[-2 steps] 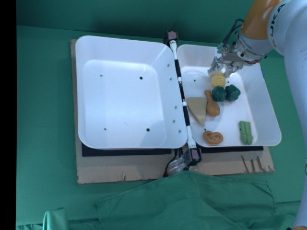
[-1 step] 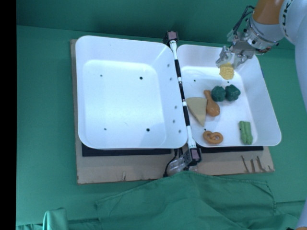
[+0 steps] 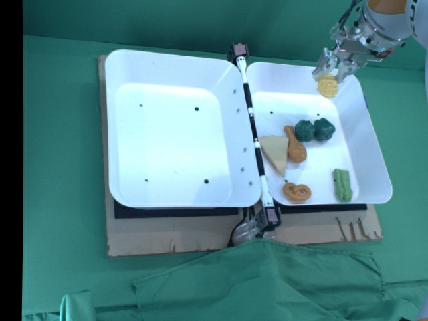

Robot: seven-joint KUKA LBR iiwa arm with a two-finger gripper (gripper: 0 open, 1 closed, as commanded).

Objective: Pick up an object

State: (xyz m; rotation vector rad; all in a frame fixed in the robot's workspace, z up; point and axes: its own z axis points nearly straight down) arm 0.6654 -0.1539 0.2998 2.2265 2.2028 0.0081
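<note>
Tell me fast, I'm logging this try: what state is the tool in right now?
Tool: shut on the yellow corn piece, held at its fingertips above the right bin's far edge.

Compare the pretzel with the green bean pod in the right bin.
The pretzel is orange-brown and looped with holes; the bean pod is green, straight and solid. The pretzel lies nearer the divider, the pod near the bin's outer wall. Both lie flat at the right bin's near end.

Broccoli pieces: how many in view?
2. Both lie in the right bin, touching side by side near its middle: left broccoli piece, right broccoli piece. None looks hidden.
</note>
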